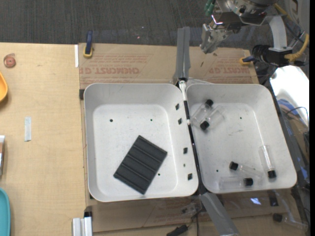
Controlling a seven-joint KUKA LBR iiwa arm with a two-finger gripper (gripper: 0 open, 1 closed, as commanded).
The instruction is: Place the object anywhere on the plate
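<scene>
A black ribbed plate lies at a slant on the floor of the left bin. Several clear vials with black caps lie in the right bin. Two of them sit together near its upper left. One vial lies along the right wall, and two more rest near the front edge. My gripper hangs high above the cardboard beyond the right bin's far edge, apart from all the vials, with nothing seen in it.
A metal divider bar runs between the bins at the back. Clamps hold the cardboard sheet. Cables and hardware crowd the right side. The wooden bench lies to the left.
</scene>
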